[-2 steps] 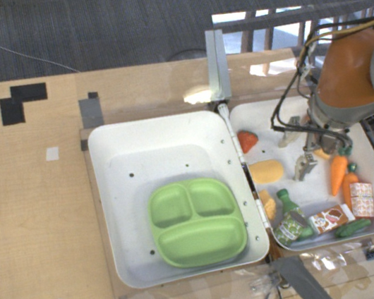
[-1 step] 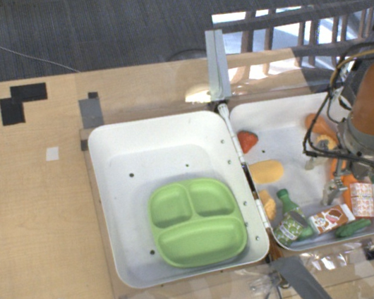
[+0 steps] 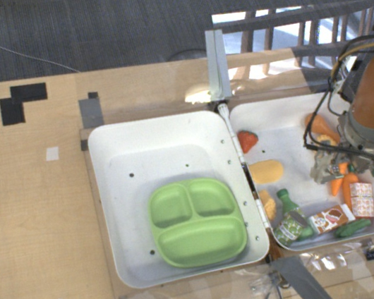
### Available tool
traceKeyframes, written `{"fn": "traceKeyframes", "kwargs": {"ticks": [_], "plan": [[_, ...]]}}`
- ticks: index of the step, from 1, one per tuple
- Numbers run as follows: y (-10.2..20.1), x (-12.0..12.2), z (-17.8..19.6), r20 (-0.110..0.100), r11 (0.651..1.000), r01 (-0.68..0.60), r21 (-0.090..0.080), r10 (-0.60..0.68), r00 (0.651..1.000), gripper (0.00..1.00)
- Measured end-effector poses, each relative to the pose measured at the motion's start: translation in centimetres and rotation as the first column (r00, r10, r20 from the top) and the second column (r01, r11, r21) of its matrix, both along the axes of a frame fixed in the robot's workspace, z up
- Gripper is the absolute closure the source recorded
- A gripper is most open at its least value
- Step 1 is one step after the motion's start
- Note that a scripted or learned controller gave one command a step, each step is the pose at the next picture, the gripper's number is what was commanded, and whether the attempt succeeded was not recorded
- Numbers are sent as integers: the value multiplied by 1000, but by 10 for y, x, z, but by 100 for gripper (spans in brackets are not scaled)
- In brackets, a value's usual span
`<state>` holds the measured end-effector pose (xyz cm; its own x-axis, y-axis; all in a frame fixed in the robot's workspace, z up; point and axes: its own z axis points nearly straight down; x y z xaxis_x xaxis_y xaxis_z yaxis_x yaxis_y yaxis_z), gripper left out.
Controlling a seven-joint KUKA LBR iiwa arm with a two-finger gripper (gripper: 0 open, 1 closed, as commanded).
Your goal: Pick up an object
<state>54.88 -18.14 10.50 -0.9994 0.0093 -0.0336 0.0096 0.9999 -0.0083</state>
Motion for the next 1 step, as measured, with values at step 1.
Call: {"fn": "traceKeyframes", "kwargs": {"ticks": [1], "plan": [[35, 34, 131, -10, 999, 40, 7, -40, 999, 100]]}}
